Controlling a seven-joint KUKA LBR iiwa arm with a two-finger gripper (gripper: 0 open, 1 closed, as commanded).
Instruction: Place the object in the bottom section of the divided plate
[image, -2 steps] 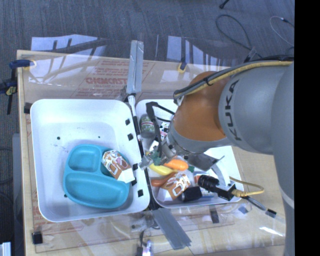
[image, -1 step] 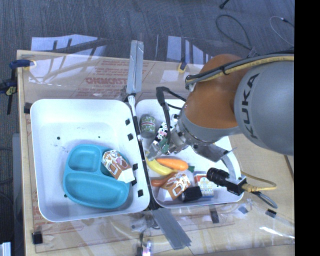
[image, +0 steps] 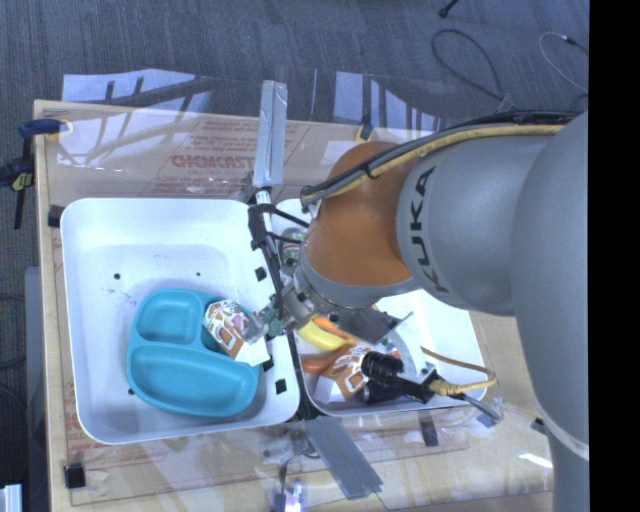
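On the table (image: 150, 140) the left bin (image: 90, 250) holds a blue plate (image: 140, 345) with walls that split it into parts. Two small parts sit at the top and one big bottom part (image: 195, 382) sits below them. The big bottom part has nothing in it, so the job is not done yet. A little packet (image: 226, 326), white with orange and brown marks, is at the top right corner of the plate, over or in the small part there. I cannot tell whether it rests on the plate or hangs just above it. Its long side seems to run from up-left to down-right, with the lower end pointing toward the wall between the two bins. It looks a bit crumpled, so that is my best guess. Just to the right of the packet, and touching it or nearly so, is the pincer (image: 268, 320). I cannot tell if the pincer is apart, together or clamped on the packet, because the big grey and orange arm (image: 480, 230) covers much of it. What I think is left is to bring the packet down and to the left, over the big bottom part, and let it go there. The right bin (image: 455, 335) holds a yellow thing (image: 322, 335) and another packet (image: 348, 372).
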